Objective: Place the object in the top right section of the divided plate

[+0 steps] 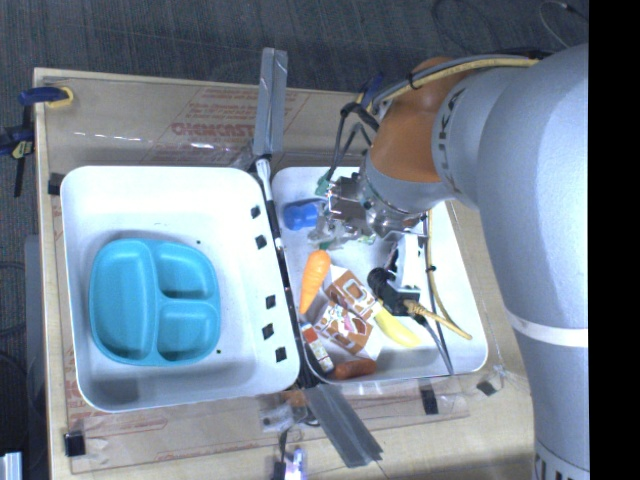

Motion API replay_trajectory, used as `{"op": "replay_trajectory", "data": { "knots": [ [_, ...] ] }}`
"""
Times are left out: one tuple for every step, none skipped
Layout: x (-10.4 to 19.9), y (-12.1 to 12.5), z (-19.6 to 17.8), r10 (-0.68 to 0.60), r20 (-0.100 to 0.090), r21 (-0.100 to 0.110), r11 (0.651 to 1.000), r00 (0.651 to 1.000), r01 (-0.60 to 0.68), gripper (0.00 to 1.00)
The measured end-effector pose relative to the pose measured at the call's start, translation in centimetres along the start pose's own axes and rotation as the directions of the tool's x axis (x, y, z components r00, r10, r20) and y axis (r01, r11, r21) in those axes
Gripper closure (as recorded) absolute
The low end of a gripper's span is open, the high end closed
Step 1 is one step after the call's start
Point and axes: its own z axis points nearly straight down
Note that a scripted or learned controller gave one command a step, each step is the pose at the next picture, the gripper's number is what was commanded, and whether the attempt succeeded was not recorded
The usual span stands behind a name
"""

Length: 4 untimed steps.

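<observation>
Blue plate (154, 301) lies in left bin (90, 203), well left of the pincer (338, 220). Pincer low in right bin (465, 343); its state cannot be told. Blue item (299, 213) just left of it. Carrot (314, 277), packet (349, 313), banana (400, 330) below it.

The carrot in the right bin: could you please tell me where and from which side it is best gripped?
Probably across the carrot's thick middle, from above. It lies flat and lengthwise beside the divider, stem end toward the snack packet, so close the pincer across its narrow width.
</observation>
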Motion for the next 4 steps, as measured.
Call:
{"op": "replay_trajectory", "data": {
  "knots": [
    [5.0, -4.2, -0.2, 0.025, 0.006, -0.01, 1.0, 1.0, -0.025, 1.0],
    [8.9, -7.8, -1.6, -0.105, 0.005, -0.01, 0.994, 0.994, 0.105, 1.0],
    [14.3, -10.7, 0.0, -0.373, -0.001, 0.001, 0.928, 0.928, 0.373, 1.0],
    [20.0, -13.3, 8.6, -0.394, 0.001, -0.01, 0.919, 0.919, 0.394, 1.0]
  ]
}}
